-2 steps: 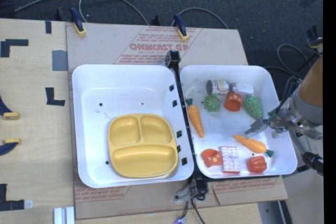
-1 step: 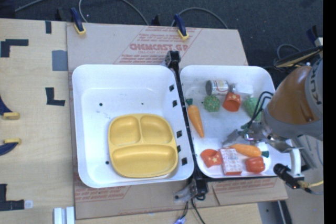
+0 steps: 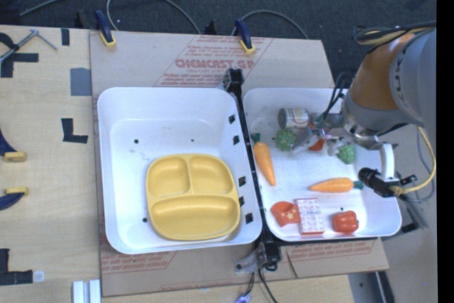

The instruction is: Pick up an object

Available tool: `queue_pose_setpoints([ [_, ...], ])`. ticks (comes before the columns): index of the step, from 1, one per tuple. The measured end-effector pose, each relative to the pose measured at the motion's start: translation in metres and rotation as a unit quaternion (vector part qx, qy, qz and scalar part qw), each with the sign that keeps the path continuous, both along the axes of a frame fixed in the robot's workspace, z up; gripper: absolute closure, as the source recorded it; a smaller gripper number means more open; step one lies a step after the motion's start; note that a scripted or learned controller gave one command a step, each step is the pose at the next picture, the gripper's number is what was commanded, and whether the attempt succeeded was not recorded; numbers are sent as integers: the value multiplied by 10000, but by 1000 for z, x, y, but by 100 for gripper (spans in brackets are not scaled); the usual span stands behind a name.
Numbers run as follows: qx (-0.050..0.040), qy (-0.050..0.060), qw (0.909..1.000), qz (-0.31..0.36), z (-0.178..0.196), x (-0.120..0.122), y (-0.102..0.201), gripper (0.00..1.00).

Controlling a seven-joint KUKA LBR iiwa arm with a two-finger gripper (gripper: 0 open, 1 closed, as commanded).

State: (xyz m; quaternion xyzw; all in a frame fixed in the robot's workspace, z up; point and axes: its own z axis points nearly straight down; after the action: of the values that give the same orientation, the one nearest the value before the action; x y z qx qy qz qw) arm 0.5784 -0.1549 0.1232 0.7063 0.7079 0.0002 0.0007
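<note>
The arm's gripper [image 3: 320,137], its grip state impossible to tell, hangs low in the right bin [image 3: 369,227] among a can [image 3: 294,117], broccoli [image 3: 285,140] and carrots [image 3: 264,162]; a yellow tray [image 3: 191,196] fills the left bin [image 3: 113,152].

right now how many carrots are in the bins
2, both in the right bin: one carrot near its left wall, another carrot lying mid-bin toward the right. More could be hidden under the arm.

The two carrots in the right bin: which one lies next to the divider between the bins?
The carrot lying lengthwise along the divider, below the broccoli. The other carrot lies crosswise, farther right, toward the bin's middle.
</note>
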Motion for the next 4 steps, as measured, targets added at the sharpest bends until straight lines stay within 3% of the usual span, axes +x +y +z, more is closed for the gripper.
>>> queue_pose_setpoints([
  [1, -4, 0, 10000, -18, -37, -89, -37, 0],
  [3, -4, -23, 10000, 4, -37, 49, 27, 0],
  [4, -4, -3, 10000, 1, -38, 89, 45, 0],
])
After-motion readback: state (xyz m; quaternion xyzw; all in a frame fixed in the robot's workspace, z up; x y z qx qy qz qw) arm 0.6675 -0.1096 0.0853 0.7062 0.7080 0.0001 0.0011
